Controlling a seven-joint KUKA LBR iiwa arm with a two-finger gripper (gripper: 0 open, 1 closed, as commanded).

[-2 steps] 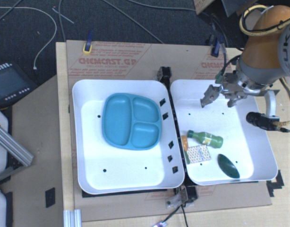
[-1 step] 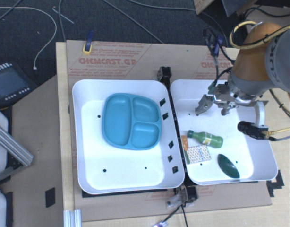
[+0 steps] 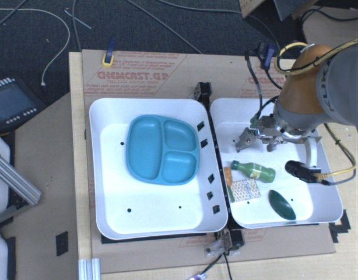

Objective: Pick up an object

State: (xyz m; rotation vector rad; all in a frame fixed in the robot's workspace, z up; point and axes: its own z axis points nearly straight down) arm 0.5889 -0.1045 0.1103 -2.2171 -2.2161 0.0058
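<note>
My tool (image 3: 256, 140) hung over the right bin (image 3: 225, 112), its two metal fingers spread apart and holding nothing. Just below it lay a glossy green plastic bottle (image 3: 254, 170), its long axis running left-right, cap end left. Beside it sat a patterned flat packet (image 3: 245, 189) and a dark green oval (image 3: 281, 205).

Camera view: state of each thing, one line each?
Blue divided plate: flat in left bin.
Green bottle: on its side in right bin.
Patterned packet: flat, beside bottle.
Dark green object: lying near front wall.
Gripper: above right bin, holding nothing.
</note>
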